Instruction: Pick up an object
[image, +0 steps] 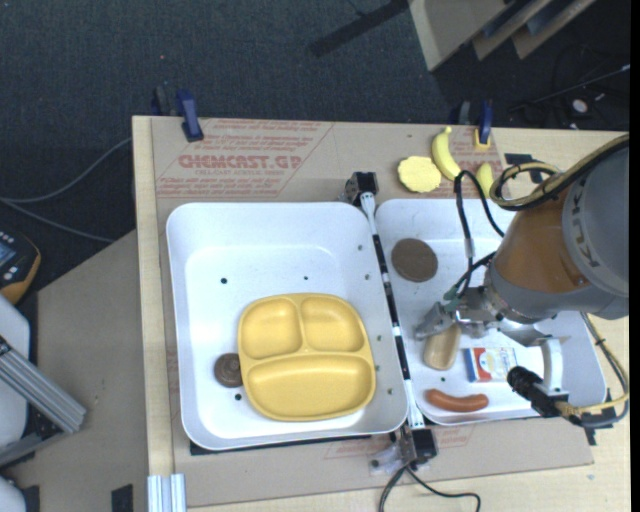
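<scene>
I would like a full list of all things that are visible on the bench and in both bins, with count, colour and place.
Divided tray: 1, yellow, left bin.
Small disc: 1, brown, left bin, beside the tray.
Large disc: 1, brown, right bin.
Bread roll: 1, tan, right bin, under the hand.
Sausage: 1, red-brown, right bin.
Packet: 1, white, red and blue, right bin.
Banana: 1, yellow, bench behind right bin.
Arm: 1, grey and orange.
Hand: 1, grey, over the roll.
</scene>
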